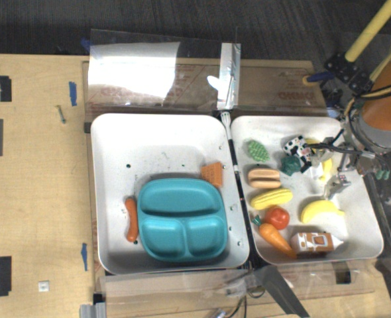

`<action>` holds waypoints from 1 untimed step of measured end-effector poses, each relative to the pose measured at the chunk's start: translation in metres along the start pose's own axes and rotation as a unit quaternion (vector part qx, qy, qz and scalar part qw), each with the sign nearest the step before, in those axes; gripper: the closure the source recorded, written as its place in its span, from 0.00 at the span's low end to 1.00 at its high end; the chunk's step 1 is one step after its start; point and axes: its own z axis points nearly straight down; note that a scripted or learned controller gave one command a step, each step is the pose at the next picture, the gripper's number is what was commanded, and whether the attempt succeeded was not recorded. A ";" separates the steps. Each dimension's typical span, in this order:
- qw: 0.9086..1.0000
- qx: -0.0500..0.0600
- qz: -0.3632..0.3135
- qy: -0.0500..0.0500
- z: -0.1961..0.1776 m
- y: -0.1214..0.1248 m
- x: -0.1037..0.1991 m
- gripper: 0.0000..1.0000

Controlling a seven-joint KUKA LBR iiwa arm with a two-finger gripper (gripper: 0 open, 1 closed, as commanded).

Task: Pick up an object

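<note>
The gripper (pixel 335 185) hangs over the right bin (pixel 371 234), just above the lemon (pixel 321 211) (whether its fingers are open I cannot tell), so nothing looks picked yet.

Right bin (pixel 374 244) is packed with toy food. Green leafy piece (pixel 258 151) at top left, hot dog (pixel 264 175) just below it, then corn cob (pixel 270 198), tomato (pixel 277 216), carrot (pixel 275 238) lying at a slant. Black-and-white cow figure (pixel 297 148) by a dark green block (pixel 291 165) near the top centre. Lemon (pixel 321 211) sits right of centre, small carton (pixel 315 242) lies on its side at the front.

Left bin (pixel 109 138): teal divided tray (pixel 181 218), orange wedge (pixel 213 173) touching its back corner, sausage (pixel 132 218) along its left side.
</note>
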 end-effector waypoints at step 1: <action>1.000 0.003 -0.002 -0.027 -0.005 0.020 -0.036 0.00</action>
